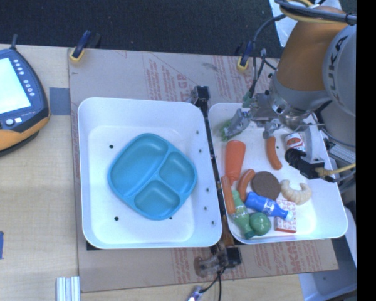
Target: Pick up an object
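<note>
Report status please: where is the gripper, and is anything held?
Gripper low over the right bin's far end, nothing visibly held. Toy food piled nearer: carrot, brown disc, blue bottle. Blue tray alone in left bin.

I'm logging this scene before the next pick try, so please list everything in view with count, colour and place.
bins: two, white, side by side on the bench
tray: one, blue, three compartments, in the left bin
toy foods: about ten, mostly orange, brown, green and blue, clustered in the right bin
pendant: one, grey and orange, at the bench's left edge
clamps: two, yellow and blue, on the board's far edge
arm: one, grey with an orange band, over the right bin
gripper: one, grey, above the right bin's far end
</note>
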Controlling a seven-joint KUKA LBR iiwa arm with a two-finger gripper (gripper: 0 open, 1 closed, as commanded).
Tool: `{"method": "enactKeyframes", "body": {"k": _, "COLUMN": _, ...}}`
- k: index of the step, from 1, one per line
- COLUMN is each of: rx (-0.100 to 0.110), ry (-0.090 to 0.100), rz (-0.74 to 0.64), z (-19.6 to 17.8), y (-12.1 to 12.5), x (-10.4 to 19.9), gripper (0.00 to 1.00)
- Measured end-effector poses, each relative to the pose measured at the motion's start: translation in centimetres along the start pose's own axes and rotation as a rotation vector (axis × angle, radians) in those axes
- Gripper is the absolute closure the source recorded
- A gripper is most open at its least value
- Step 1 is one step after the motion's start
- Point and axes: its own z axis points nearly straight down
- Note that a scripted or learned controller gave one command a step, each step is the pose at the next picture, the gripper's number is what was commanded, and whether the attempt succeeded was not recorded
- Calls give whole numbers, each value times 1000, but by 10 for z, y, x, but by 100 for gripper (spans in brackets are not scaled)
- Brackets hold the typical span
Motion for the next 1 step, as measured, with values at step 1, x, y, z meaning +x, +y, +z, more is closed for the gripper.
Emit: {"method": "enactKeyframes", "body": {"k": 1, "rx": 2, "ry": -2, "rz": 0, "z": 132, "y": 30, "x": -50, "gripper": 0}}
